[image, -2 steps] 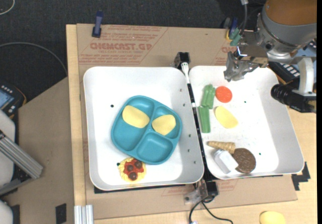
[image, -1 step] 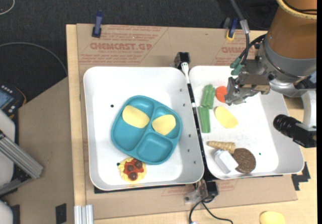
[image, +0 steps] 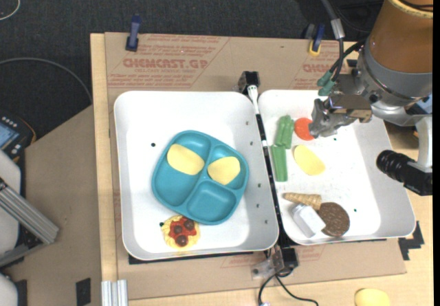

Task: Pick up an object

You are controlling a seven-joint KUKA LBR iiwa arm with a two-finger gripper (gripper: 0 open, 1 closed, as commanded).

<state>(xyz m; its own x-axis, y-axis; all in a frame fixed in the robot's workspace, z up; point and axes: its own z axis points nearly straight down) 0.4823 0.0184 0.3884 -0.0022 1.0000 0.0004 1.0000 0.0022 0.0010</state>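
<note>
A slanted overhead view of a table (image: 110, 160) covered in brown cardboard, carrying two shallow white bins side by side.

The left bin (image: 130, 160) holds one teal divided plate (image: 198, 198) with three compartments. Two yellow oval pieces (image: 182, 159) rest in its two upper compartments, one in each. Below the plate, near the bin's front edge, lies one small toy pizza slice (image: 180, 230) with red toppings.

The right bin (image: 371, 181) holds several toy foods. Two green pieces (image: 282, 131), long and narrow, lie end to end along the bin's left side, their long axes running roughly from back to front. Just right of the upper green piece is one orange-red round piece (image: 302, 128). Below it lies one yellow oval piece (image: 309, 160), its long axis slanting from upper left to lower right. Nearer the front are one tan cone (image: 302, 199) pointing left, one pale grey block (image: 304, 220), and one brown round cookie (image: 334, 219) touching the block.

The arm (image: 405, 29) comes in from the upper right, grey with an orange section above, its wrist tilted down toward the bin. The gripper (image: 322, 127) sits low over the right bin, right beside the orange-red piece. Whether the fingers are open or closed cannot be told, and nothing can be seen between them.
</note>
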